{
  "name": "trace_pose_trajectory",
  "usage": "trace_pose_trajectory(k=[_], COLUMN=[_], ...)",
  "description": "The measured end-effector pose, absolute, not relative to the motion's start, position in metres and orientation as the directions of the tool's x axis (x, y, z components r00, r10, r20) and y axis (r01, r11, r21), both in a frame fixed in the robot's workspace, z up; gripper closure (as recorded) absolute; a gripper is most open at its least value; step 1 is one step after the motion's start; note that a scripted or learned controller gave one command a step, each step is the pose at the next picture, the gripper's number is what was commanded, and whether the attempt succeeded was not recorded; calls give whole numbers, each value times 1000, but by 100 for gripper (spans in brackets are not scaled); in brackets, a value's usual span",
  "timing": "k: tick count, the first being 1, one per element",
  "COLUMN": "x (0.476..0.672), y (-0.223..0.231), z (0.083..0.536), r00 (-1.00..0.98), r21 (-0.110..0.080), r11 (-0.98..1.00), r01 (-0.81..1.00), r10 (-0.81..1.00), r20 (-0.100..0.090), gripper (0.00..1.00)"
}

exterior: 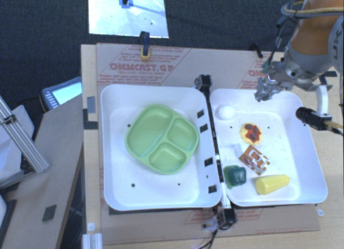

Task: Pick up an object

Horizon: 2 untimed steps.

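Note:
The right bin [301, 135] holds several small objects: a white egg-like ball [226, 112], a round pizza-like piece [251, 133], a brown-and-white waffle-like piece [253, 158], a dark green block [235, 176] and a yellow wedge [271, 184]. My gripper [265, 91] hangs over the bin's back rim, up and to the right of the white ball, with nothing seen between its fingers. The arm's orange band [320, 16] rises behind it at the upper right.
The left bin [115, 189] carries a light green divided plate [162, 139]. A black divider [210, 135] runs between the bins. A black fitting [312, 118] sits at the right bin's right edge. A reflective sheet [128, 6] lies beyond the bench.

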<state>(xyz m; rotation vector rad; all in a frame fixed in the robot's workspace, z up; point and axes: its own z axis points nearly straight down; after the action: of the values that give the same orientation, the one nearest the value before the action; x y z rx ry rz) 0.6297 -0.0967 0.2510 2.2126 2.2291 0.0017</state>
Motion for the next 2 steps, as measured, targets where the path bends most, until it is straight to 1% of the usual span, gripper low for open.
trace_pose_trajectory(k=[1,2], x=[623,625], y=[-48,4], z=[252,254], r00=[-9,-10], r21=[1,2], r11=[9,10], r01=[1000,1000], r10=[1000,1000], r20=[1,2], gripper=[100,100])
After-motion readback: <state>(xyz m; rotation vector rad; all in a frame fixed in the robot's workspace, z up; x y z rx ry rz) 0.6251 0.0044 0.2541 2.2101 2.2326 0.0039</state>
